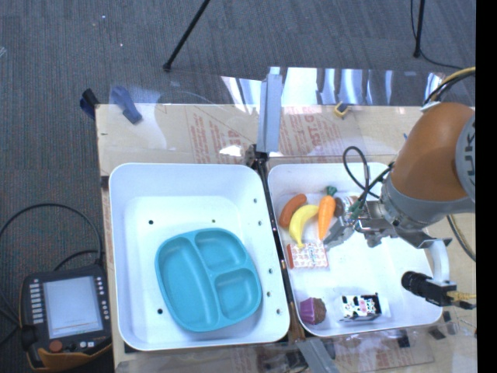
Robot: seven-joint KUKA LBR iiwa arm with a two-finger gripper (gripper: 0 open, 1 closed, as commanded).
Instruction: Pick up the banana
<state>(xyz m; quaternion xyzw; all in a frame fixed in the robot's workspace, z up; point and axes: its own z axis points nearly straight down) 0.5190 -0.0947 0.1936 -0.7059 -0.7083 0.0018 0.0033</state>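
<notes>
The yellow banana (302, 223) lies in the right bin (365, 282), between an orange-brown sausage-shaped piece (293, 208) on its left and a carrot (325, 212) on its right. My gripper (339, 231) hangs just right of the carrot, low over the bin, a short way from the banana. Its fingers look slightly parted with nothing between them. The orange-banded wrist (431, 162) fills the bin's right side and hides what lies beneath it.
A small patterned box (309, 256) lies just below the banana. A purple piece (313, 310) and a black-and-white carton (359, 307) sit near the bin's front. The left bin (140, 200) holds a blue divided plate (208, 279).
</notes>
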